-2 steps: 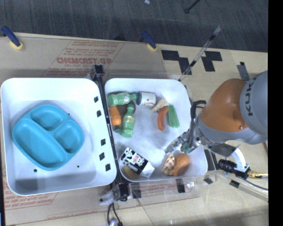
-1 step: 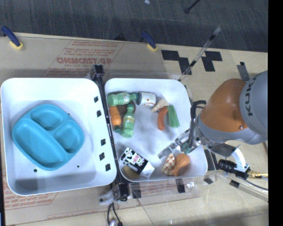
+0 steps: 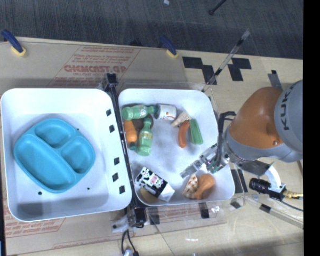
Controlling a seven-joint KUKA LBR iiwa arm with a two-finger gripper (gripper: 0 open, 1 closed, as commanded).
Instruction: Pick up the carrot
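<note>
Gripper hovers near carrot, not touching.

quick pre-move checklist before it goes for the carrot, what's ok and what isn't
1. Carrot located: ok. The carrot lies in the right bin, near its left wall.
2. Carrot top reachable: ok, nothing lies over it.
3. Room beside the carrot: not ok. A green bottle lies right against it, and another green bottle sits just above.
4. Gripper over the carrot: not ok. The gripper sits at the bin's right side, near the chicken leg.
5. Gripper free of objects: cannot tell.
6. Lookalike: not ok. An orange sausage-like piece could be mistaken for the carrot.
</note>
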